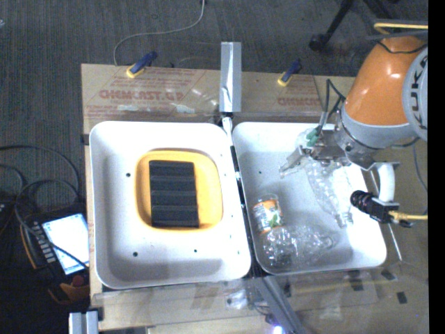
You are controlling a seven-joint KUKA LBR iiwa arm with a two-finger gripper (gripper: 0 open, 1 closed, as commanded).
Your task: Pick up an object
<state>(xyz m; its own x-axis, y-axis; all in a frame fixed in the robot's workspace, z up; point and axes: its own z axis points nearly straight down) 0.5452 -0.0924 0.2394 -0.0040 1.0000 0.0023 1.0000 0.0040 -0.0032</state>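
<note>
My gripper [311,153] hangs over the back half of the right bin [257,141], below the orange wrist band. A clear plastic bottle [331,192] lies directly under and in front of it, stretching toward the bin's right side. Whether the bottle is held or only lying beneath the gripper is not visible. Near the bin's middle stands a small jar with an orange and green label [266,213]. Crumpled clear plastic [290,241] lies at the bin's front.
The left bin [111,242] holds a yellow tray [144,169] with a black ribbed block [174,193] in it. A metal post [230,75] stands behind the seam between the bins. A black cable fitting [368,204] sits by the right bin's right rim.
</note>
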